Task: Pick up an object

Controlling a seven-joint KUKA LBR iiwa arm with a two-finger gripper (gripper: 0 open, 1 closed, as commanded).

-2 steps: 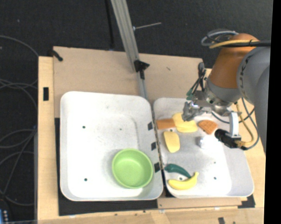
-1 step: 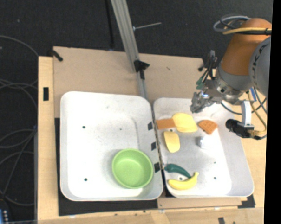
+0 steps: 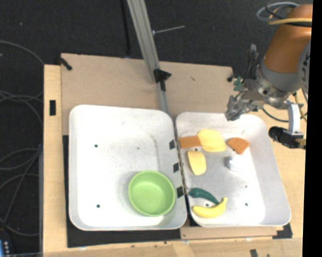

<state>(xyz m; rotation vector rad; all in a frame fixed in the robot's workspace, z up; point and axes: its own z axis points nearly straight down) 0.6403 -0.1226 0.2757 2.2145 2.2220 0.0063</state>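
Note:
My gripper (image 3: 233,113) hangs over the far edge of the right bin (image 3: 265,172), above and right of the objects, and nothing shows between its fingers. Below it in the right bin lie a yellow rounded piece (image 3: 211,141), an orange block (image 3: 188,142) at the bin's left wall, an orange wedge (image 3: 237,145), a pale yellow oval (image 3: 197,163), a small grey thing (image 3: 230,163), a dark green piece (image 3: 203,194) and a banana (image 3: 209,208) near the front. A green bowl (image 3: 152,192) sits in the left bin (image 3: 96,149) at its front right.
A slanted metal post (image 3: 147,47) rises from behind the gap between the bins. The bench's wooden board (image 3: 99,80) runs around both bins. Cables lie on the dark floor at left.

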